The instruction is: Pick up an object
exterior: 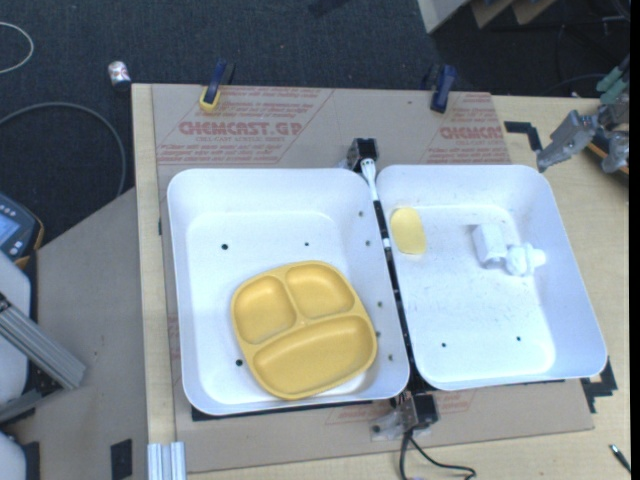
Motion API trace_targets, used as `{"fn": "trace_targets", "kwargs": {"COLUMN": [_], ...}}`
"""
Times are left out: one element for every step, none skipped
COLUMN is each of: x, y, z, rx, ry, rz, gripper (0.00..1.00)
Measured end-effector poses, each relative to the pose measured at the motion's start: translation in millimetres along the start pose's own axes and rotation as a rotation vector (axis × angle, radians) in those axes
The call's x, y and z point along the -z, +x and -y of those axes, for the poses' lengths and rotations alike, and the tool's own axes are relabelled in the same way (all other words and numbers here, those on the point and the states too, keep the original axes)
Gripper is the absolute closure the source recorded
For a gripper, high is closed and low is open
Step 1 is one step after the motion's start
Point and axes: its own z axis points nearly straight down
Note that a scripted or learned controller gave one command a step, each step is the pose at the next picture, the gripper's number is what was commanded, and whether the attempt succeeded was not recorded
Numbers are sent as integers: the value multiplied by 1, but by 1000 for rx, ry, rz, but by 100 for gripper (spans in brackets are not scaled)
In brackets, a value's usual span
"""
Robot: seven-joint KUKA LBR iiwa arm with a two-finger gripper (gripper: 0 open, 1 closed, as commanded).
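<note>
the object to pick could be any of 3 things, and the largest is the yellow divided plate (pixel 303 328), lying flat in the near part of the left bin (pixel 200 218), with 3 compartments facing up and its near edge close to the bin's front wall. next in size is the white object (pixel 503 247) in the right bin (pixel 560 318), a blocky piece with a rounder end, resting on the floor toward the far half, well apart from the walls. smaller is the yellow oval piece (pixel 407 230), flat on the right bin's floor just beside the divider where the 2 bins meet. the gripper (pixel 560 144) sits at the right edge of the view, above the bench beyond the right bin's far corner, and whether it is open or closed i cannot tell; nothing shows in it. the step in hand looks like the very start: no object is approached yet. the next move calls for choosing 1 target, bringing the gripper over it and descending. the white object looks like the easiest choice, being nearest and clear of walls; the oval piece lies low and hard by the rim, so a grasp there could slip or foul the wall.
</note>
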Motion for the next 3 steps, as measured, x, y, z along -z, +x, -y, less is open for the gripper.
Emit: {"fn": "trace_targets", "kwargs": {"x": [123, 125, 112], "y": [29, 28, 90], "z": [11, 11, -57], "rx": [1, -3, 4], "ry": [-2, 10, 14], "rz": [-1, 0, -3], "gripper": [0, 100, 100]}}
